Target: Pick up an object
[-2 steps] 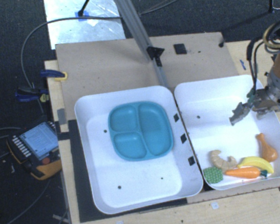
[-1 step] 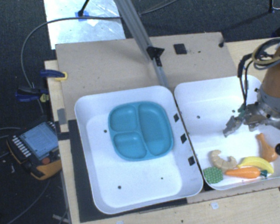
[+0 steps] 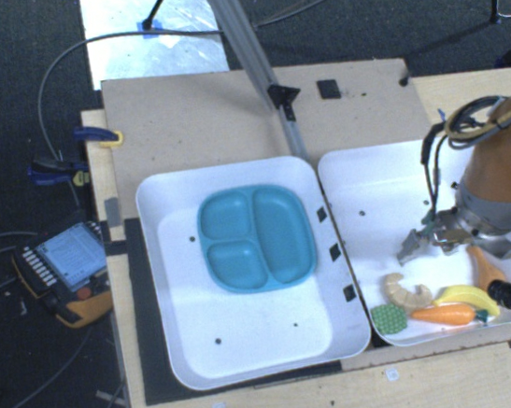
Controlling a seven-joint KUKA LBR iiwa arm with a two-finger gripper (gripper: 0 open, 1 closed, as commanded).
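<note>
**binwatcher:** Toy carrot (image 3: 444, 316) looks like the obvious pick to me. It's lying flat in the front corner of the right bin (image 3: 366, 183), long axis running roughly left-right along the front wall, with a yellow banana (image 3: 466, 295) tucked right against its back side. There's also a pale curved piece (image 3: 406, 291) just to its left and a little green thing (image 3: 390, 318) in the very corner.

**kuka_fan:** Where's the gripper (image 3: 420, 243) relative to all that?

**binwatcher:** Above and behind the pile in the same bin, pointing toward the left. So the carrot sits toward the front edge from the jaws, near but not touching. They look spread a bit and I see nothing between them. Honestly the fingers are small and greyish against the white, so take "a bit open" loosely.

**kuka_fan:** So it has to come forward and down?

**binwatcher:** That's my guess. And it'd want the jaws closing across the carrot's short width, not along its length. The banana crowding it could get in the way. The left bin (image 3: 178, 256) just has a blue divided plate (image 3: 257, 238), well apart from the arm.
</note>
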